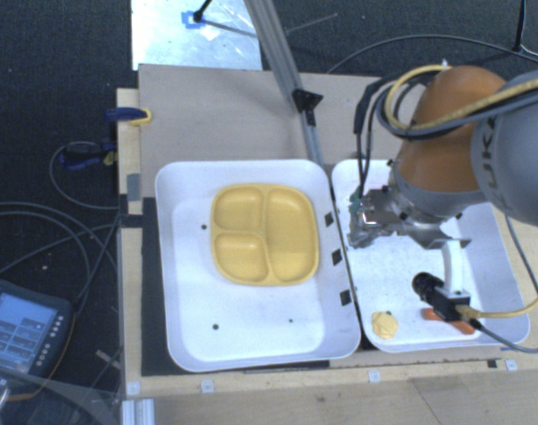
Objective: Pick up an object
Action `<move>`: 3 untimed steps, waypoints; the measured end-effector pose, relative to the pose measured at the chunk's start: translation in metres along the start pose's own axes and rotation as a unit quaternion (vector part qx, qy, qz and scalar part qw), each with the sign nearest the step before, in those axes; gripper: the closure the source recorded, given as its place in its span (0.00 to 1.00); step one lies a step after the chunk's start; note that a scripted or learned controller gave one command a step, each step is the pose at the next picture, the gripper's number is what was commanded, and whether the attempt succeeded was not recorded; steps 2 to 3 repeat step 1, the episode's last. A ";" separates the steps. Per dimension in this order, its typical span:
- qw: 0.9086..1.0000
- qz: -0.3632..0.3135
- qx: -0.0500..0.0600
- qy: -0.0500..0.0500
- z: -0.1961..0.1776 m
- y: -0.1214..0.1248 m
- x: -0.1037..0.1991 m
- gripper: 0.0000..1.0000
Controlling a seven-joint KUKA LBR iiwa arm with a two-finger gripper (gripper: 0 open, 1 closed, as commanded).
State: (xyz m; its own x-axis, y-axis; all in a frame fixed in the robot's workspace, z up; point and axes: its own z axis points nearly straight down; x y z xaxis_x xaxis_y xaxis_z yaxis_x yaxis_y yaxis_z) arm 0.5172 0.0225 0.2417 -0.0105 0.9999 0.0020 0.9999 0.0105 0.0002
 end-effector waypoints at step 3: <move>1.000 0.000 0.000 0.000 0.012 -0.009 0.049 1.00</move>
